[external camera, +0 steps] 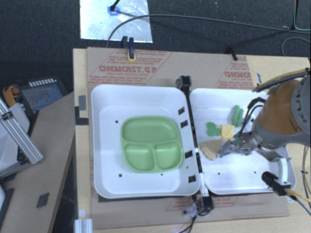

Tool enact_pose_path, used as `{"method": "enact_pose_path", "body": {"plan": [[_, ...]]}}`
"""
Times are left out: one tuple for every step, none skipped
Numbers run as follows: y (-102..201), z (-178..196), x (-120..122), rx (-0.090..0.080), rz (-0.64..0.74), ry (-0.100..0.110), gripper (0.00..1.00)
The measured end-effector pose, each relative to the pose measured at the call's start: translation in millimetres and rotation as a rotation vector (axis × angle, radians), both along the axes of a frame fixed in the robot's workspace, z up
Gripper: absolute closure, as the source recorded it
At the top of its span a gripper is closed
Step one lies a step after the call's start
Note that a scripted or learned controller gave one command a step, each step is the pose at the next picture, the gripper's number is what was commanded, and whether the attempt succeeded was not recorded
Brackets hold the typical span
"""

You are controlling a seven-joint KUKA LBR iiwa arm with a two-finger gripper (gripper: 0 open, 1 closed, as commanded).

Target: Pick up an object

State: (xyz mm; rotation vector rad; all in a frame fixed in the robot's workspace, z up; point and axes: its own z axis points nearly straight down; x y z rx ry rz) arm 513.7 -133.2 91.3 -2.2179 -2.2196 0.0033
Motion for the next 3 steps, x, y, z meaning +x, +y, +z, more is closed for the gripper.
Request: {"method": "enact_pose_path", "body": {"plan": [[0, 14, 2, -0.002, 0.001, -0.007, 1.00], [-3, 64, 13, -0.003, 0.003, -0.011, 1.00], [-3, 115, 15, -0.003, 0.003, -0.011, 1.00]]}}
